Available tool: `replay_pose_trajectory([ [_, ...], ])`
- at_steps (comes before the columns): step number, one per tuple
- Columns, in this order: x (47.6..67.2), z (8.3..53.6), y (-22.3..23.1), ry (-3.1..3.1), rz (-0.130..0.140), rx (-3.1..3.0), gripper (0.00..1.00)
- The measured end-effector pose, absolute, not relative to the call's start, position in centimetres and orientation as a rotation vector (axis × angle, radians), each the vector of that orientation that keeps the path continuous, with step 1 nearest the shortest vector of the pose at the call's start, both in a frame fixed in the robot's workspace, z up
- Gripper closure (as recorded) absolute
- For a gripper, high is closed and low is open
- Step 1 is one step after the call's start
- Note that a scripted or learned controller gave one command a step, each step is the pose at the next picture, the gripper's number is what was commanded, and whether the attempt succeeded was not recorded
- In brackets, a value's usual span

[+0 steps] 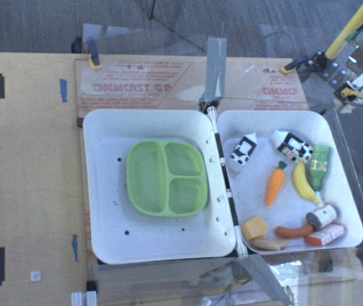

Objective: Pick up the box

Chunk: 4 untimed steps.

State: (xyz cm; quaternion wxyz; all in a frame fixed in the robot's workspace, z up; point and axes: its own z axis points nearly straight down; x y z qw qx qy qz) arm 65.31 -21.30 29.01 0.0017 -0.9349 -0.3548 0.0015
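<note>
I look down on two shallow white bins side by side on the wooden bench (28, 171). The left bin (99, 234) holds a light green divided plastic plate (167, 178). In the right bin (341, 139) lie two black-and-white cow-patterned cartons, one (242, 150) near the divider and one (294, 147) farther right. Near them I see an orange toy carrot (274, 185), a yellow banana (305, 182), a green bottle (318, 164), a red sausage (294, 231) and a small red-and-white box (326, 234).

A small red-and-white box (325, 235) lies flat, slightly tilted, in the right bin's near-right corner.
</note>
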Motion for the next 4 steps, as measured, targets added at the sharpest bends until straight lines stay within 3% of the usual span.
replay_pose_trajectory([
  [4,65.9,32.4,-21.3,-1.119,0.004,-2.93,1.0],
])
